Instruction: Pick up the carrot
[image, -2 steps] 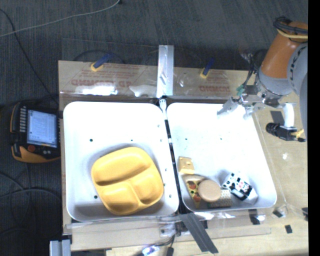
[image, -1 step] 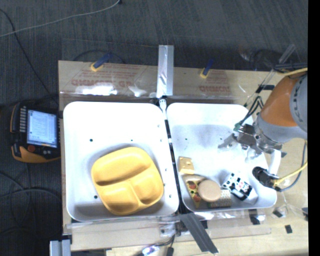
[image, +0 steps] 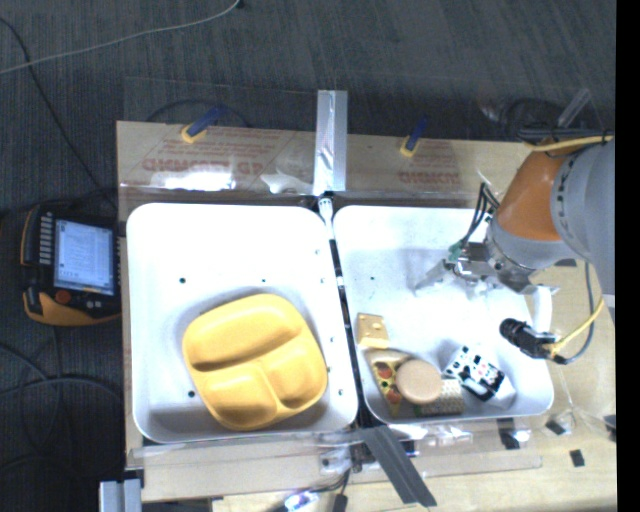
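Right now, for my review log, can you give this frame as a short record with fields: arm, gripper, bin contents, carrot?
arm: reaches in from the right, over the right bin
gripper: above the bin's upper right part, nothing seen between its fingers
left bin: yellow divided plate
right bin, near edge: tan block, round tan disc, black-and-white toy
carrot: cannot pick it out with certainty among the clustered items
task state: no pickup yet

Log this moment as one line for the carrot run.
arm: over right bin | gripper: upper part of bin, nothing seen held | toys: clustered at bin's near edge | yellow tray: left bin | carrot: not identified
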